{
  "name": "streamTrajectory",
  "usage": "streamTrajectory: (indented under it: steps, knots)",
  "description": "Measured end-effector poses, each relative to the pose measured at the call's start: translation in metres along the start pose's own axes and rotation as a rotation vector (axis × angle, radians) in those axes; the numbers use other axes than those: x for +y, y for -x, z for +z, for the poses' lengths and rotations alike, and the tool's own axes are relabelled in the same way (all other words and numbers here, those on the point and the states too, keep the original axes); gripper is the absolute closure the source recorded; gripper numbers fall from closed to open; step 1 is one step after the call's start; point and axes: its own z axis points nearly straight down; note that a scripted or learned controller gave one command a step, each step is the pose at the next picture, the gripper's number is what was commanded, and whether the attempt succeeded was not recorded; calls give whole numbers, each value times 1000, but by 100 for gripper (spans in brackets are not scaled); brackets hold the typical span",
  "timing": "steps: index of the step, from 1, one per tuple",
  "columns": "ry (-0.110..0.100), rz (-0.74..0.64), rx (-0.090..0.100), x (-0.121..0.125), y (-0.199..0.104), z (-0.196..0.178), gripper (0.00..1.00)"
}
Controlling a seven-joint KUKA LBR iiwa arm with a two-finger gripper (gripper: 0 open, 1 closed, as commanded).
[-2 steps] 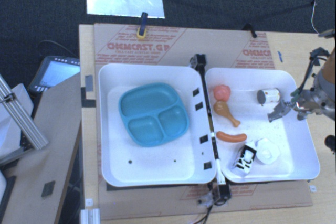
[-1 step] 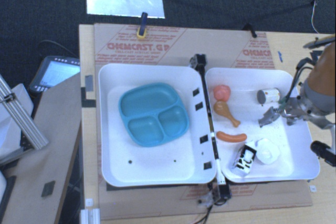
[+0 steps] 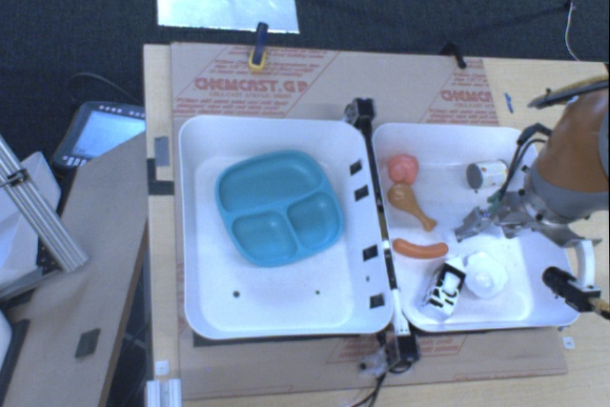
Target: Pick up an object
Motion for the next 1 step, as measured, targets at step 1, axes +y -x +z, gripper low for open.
streamTrajectory:
  steps: [1]
  knots:
    - [6, 0, -2, 1, 1, -14, 100]
